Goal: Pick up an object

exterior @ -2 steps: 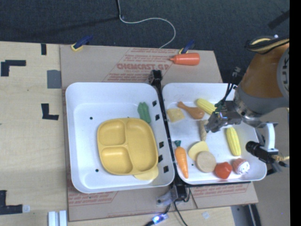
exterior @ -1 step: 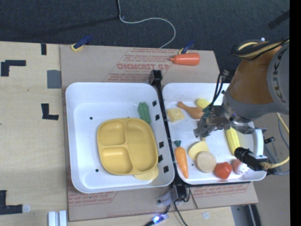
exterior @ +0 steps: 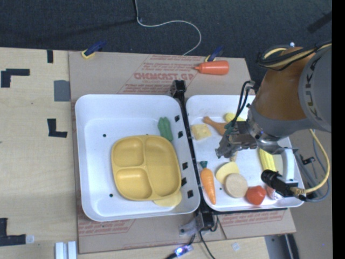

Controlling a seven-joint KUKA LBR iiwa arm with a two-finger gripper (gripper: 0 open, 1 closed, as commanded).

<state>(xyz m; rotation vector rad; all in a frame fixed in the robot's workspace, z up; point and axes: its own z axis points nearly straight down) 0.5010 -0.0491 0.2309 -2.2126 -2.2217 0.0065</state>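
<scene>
Gripper (exterior: 228, 147) low inside right bin (exterior: 215, 102), finger state unclear, nothing seen held. Toy food crowds it: carrot (exterior: 207, 185) along bin's left wall, tan round (exterior: 235, 185) and tomato (exterior: 255, 195) near front rim. Bare floor toward back rim.

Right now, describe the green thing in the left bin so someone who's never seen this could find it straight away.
Start at the left bin, which holds a yellow divided plate. Just beyond the plate's far right corner, near the wall between the bins, lies a small green vegetable. It is the sole green item in that bin, dark and elongated.
</scene>
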